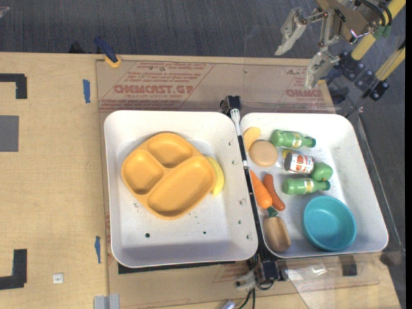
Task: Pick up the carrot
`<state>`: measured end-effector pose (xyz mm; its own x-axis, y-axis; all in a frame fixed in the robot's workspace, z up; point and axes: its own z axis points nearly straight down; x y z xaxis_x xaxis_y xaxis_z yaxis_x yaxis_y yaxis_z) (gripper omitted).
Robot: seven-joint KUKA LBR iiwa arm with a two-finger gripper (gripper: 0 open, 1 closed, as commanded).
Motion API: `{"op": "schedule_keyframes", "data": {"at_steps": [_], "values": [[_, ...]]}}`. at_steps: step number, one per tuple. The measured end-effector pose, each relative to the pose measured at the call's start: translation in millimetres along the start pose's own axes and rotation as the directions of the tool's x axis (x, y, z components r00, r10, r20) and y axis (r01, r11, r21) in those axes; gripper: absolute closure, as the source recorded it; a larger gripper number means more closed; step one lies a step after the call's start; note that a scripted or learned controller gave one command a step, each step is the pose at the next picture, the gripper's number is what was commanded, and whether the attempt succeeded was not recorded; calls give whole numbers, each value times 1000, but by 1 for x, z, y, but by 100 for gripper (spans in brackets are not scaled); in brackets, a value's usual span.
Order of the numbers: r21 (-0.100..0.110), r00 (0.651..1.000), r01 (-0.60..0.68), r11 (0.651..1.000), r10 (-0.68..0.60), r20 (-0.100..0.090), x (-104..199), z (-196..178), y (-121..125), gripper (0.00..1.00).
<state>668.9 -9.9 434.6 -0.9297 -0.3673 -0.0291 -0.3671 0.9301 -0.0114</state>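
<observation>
Clearly I was at the approach stage: my gripper [304, 40] hung spread open and empty beyond the bins' far edge, well apart from the carrot [260, 190], which lay against the right bin's [360, 172] left wall beside a redder twin [273, 194]. Next, I judged, came descending over it, fingers straddling.

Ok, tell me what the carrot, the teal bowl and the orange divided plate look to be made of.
Carrot: probably moulded toy plastic, smooth, evenly orange, with a faint sheen.
Teal bowl: likely plastic, one uniform colour, satin finish with soft highlights along the rim.
Orange divided plate: seemingly plastic or melamine, matte to satin, with rounded moulded compartments.
None can be confirmed by look alone.
</observation>
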Motion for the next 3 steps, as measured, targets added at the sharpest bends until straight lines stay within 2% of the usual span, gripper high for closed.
{"op": "schedule_keyframes", "data": {"at_steps": [1,2,3], "values": [[-6,951,-307,952,307,-27,-27,29,77,0],[-2,834,-551,834,551,-19,-63,-13,164,0],[12,619,-785,619,785,-26,-65,-2,230,0]]}}
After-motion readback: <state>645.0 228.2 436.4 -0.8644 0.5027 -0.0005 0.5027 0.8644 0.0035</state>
